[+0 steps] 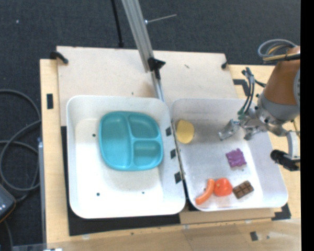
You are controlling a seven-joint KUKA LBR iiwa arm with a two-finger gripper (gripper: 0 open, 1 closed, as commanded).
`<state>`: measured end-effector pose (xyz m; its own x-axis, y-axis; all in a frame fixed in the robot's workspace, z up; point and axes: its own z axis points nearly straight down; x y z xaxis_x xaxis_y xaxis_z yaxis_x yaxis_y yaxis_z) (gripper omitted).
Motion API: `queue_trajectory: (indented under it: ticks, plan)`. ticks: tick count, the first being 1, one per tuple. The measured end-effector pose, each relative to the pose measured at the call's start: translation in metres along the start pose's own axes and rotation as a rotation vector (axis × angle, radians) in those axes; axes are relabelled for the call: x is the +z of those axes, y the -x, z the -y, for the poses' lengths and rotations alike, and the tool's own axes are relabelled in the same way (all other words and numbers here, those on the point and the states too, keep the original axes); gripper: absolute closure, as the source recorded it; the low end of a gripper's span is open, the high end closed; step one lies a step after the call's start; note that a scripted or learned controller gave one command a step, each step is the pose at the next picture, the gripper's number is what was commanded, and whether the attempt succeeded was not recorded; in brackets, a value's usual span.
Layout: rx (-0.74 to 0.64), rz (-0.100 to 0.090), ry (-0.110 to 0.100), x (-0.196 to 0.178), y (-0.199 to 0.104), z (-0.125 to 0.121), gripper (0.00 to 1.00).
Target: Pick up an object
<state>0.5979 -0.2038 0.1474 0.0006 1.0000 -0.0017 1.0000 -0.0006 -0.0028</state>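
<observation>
1. Gripper (239, 129) hangs over the right bin (209, 111), upper half, with the arm (280, 90) coming in from 3 o'clock. Nothing visible in its grasp; how wide it stands I cannot tell at this slant.
2. Candidate objects, all lying in the right bin: yellow piece (184, 131) at 9 o'clock of the gripper, against the bin's left wall; purple block (235, 157) at 6 o'clock, near; orange piece (214, 189) and brown block (243, 190) further off at 6 o'clock, by the bin's lower rim, brown just beside orange.
3. Left bin (81, 156) holds a teal divided plate (131, 141), well apart from the gripper.
4. Progress, as judged: nothing lifted. Choice of object, descent, closing and lift all remain. The purple block looks the nearest target.
</observation>
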Motion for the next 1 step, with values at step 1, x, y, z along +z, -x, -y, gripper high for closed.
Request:
queue_trajectory:
  ticks: [1]
  plan:
    - [0.003, 0.001, 0.007, -0.0147, 0.0015, -0.0016, 1.0]
